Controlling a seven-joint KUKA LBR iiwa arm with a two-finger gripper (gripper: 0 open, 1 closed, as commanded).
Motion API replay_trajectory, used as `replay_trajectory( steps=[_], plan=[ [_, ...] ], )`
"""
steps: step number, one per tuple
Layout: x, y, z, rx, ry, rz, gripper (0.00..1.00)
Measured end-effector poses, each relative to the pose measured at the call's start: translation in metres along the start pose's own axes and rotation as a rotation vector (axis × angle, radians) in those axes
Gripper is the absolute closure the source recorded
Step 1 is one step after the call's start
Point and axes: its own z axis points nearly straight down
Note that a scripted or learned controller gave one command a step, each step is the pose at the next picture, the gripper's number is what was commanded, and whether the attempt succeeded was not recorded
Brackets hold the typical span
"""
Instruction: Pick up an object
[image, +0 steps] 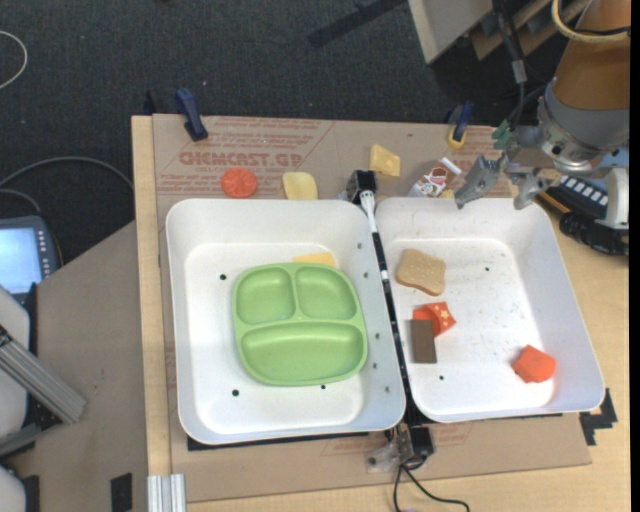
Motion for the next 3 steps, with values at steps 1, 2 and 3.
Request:
replay_trajectory(
  steps=[1, 2, 3],
  plan=[
    [-0.073, -0.016, 0.111, 0.011, 0.000, 0.008, 0.00],
    [-0.120, -0.097, 0.079, 0.002, 0.002, 0.008, 0.00],
    [0.025, -0.107, 0.135, 0.007, 0.009, -0.013, 0.00]
  ],
)
